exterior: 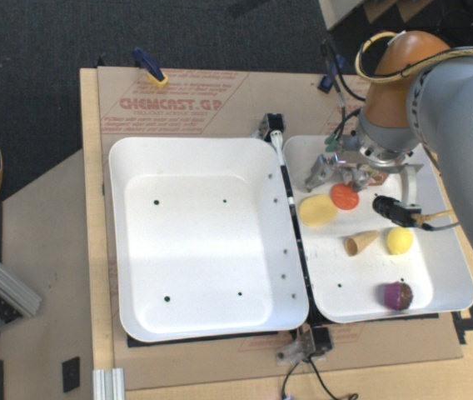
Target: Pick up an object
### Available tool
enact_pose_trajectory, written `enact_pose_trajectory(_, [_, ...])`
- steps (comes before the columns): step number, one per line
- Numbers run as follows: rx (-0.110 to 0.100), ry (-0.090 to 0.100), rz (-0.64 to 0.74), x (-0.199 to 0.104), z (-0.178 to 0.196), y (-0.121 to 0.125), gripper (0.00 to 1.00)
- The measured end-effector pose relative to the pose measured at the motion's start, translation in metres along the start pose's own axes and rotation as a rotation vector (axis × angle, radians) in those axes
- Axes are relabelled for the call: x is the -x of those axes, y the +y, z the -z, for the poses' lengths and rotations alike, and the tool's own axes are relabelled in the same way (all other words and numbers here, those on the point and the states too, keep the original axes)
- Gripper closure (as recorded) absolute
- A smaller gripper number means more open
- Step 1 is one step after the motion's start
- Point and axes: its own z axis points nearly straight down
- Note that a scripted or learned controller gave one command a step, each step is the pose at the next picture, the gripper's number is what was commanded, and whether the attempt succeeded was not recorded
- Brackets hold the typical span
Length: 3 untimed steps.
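Note:
My gripper (337,178) hangs over the far part of the right bin (445,286), open, with its metal fingers (315,175) spread. Just in front of it lies a small red-orange round thing (345,197), close to the fingertips but not held between them. To its left a yellow lemon-like thing (317,211) rests by the bin's left wall. A tan cone (360,242) and a yellow ball (399,240) lie mid-bin. Near the front right corner sits a purple round thing (397,295).
The left bin (136,165) stands beside the right one, and a black divider strip (291,215) runs between them. Both bins rest on a cardboard sheet (178,98). The grey arm with its orange band (399,65) reaches in from the upper right.

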Motion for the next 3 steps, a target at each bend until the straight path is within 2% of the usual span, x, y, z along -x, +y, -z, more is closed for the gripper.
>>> enact_pose_trajectory(1, [0.006, 0.011, 0.005, 0.015, 0.0, -0.002, 0.0])
enact_pose_trajectory(2, [0.002, -0.01, 0.0, 0.025, 0.009, -0.005, 1.0])
enact_pose_trajectory(3, [0.015, -0.003, 0.008, 0.002, 0.029, 0.0, 1.0])
